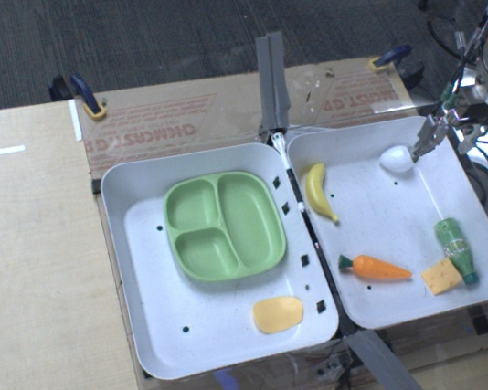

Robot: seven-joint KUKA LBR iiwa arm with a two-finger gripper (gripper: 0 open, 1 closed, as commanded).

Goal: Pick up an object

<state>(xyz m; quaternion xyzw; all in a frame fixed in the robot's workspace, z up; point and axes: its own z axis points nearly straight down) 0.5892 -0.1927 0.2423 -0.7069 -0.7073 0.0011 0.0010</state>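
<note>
The gripper (427, 138) hangs at the far right corner of the right bin (402, 311), its thin fingers angled down and toward the white egg-shaped object (396, 159) that sits just beside the fingertips, on their left as the camera shows it. How wide those fingers stand I cannot tell; they read as a narrow grey wedge against the bin wall, and nothing can be seen between them, so I would not call anything held. Taking the white object as the landmark: the banana (319, 192) lies well to its left, near the divider between the bins, long axis running near-to-far with a slight curve; the carrot (377, 268) lies nearer the camera and left of it, long axis running across the bin; the green bottle (455, 248) and the cheese wedge (441, 277) sit touching each other toward the near right corner. The left bin (158, 343) holds a green divided plate (225, 226) and a yellow flat piece (278, 314) (both far from the fingers). The white object is plainly the closest candidate, and I judge that the coming move turns on a short shift leftward to centre over its rounded body before closing.
</note>
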